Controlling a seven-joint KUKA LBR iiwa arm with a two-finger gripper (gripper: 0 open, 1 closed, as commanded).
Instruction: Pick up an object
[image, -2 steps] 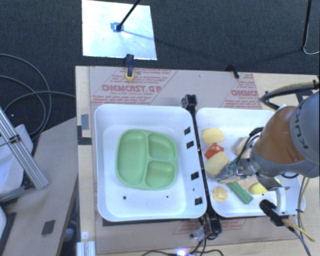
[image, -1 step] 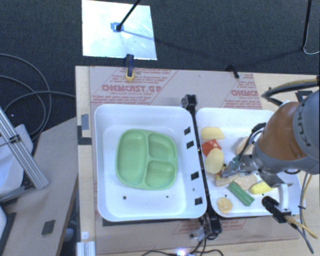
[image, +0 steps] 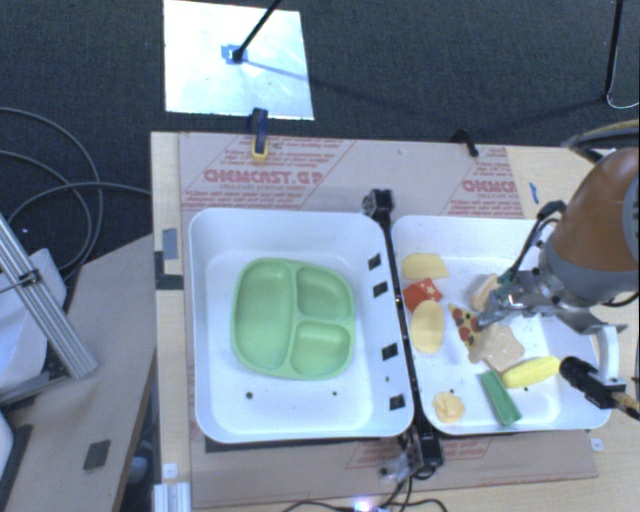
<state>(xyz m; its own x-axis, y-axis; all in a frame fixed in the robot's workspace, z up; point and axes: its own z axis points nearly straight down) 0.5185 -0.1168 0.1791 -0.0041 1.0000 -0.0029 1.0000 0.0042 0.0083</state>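
Gripper (image: 487, 318) over toast (image: 497, 348); grip state unclear. Toast looks light, stiff, flat: pinch across its edges.

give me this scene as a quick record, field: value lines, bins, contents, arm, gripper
left bin: shallow white bin holding a pale green divided plate
right bin: shallow white bin holding small toy foods
right bin contents: yellow wedge, red block, pale yellow oval piece, tan bread-like slice, yellow banana, green stick, small yellow lump
arm: grey and orange arm over the right bin
gripper: two-finger gripper low among the toys, above the bread-like slice; grasp cannot be judged
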